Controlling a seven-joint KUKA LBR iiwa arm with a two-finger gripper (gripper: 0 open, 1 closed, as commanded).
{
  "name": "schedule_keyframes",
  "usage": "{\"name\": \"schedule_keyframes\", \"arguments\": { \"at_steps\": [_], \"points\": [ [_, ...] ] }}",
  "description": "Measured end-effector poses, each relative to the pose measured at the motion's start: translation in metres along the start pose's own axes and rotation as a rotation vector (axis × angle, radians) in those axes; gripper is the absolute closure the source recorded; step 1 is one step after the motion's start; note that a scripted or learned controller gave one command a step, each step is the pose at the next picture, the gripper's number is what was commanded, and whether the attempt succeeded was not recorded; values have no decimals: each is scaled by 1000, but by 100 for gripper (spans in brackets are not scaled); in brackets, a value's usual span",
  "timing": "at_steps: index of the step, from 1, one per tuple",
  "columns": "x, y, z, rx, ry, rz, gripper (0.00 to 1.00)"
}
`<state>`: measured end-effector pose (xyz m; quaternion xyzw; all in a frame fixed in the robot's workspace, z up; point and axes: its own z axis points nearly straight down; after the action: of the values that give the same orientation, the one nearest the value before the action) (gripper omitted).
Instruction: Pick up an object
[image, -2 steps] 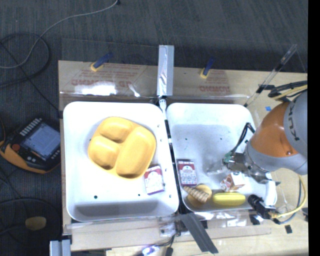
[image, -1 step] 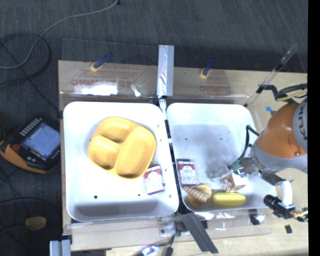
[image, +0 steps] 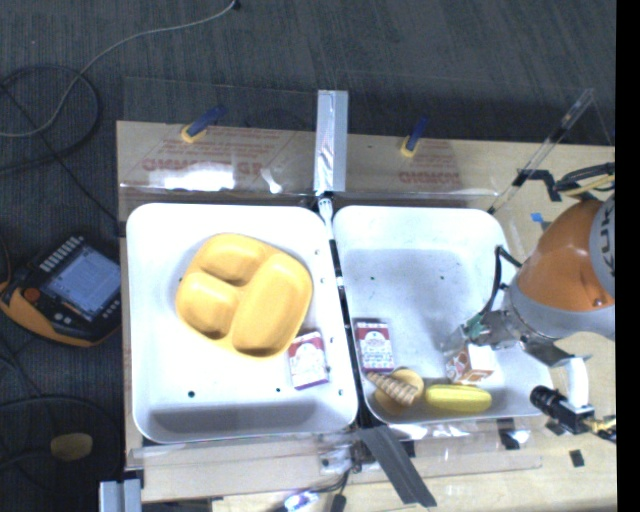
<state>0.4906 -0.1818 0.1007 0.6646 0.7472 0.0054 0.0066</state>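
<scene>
My gripper (image: 480, 333) reaches in from the right, low over the right bin (image: 420, 260), near its front right corner. Right under it lies a small white and red box (image: 472, 367), tilted; I cannot tell whether the gripper touches it. A yellow banana (image: 456, 399) lies along the front wall just below that box, with a brown round piece (image: 399, 386) at its left end. A red card box (image: 373, 346) lies by the bin's left wall. The left bin (image: 160, 400) holds a large yellow lumpy object (image: 243, 294) and a small red and white box (image: 308, 361).
The grey arm with its orange band (image: 568, 262) hangs over the right bin's right rim. A metal divider (image: 331, 150) stands between the bins at the back. A handheld pendant (image: 62, 290) lies on the floor at the left.
</scene>
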Motion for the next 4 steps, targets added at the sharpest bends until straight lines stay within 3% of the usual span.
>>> {"name": "schedule_keyframes", "arguments": {
  "at_steps": [1, 2, 3, 4],
  "points": [
    [31, 71, -19, 18, 3, -79, 100],
    [92, 70, -111, 17, 3, -167, 100],
    [113, 159, -110, 18, 1, -243, 100],
    [74, 136, -148, 17, 2, -232, 100]
  ]
}}
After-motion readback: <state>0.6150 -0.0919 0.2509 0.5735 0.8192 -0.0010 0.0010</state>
